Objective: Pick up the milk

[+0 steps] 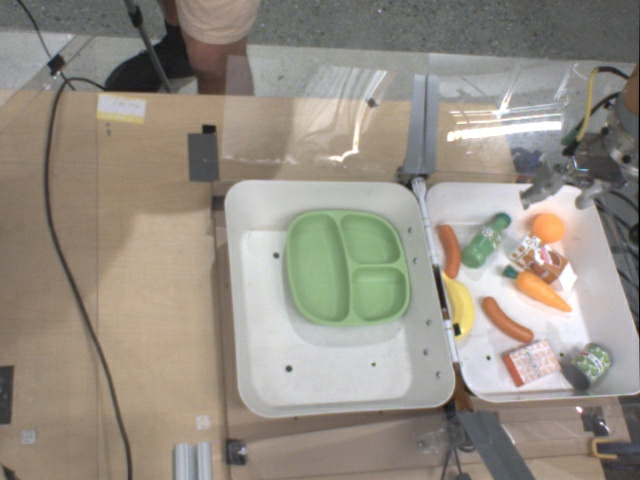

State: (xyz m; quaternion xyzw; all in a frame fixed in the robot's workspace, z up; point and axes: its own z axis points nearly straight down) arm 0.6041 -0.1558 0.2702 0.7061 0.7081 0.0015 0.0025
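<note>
The milk, a small white carton with a brown and red print, lies tilted in the right bin, below an orange and against a carrot. My gripper hangs over the bin's far right corner, above and slightly right of the carton and apart from it. It is open, and nothing sits between its fingers.
The right bin also holds a green bottle, two sausages, a banana, a red carton and a green can. A green divided plate lies in the left bin.
</note>
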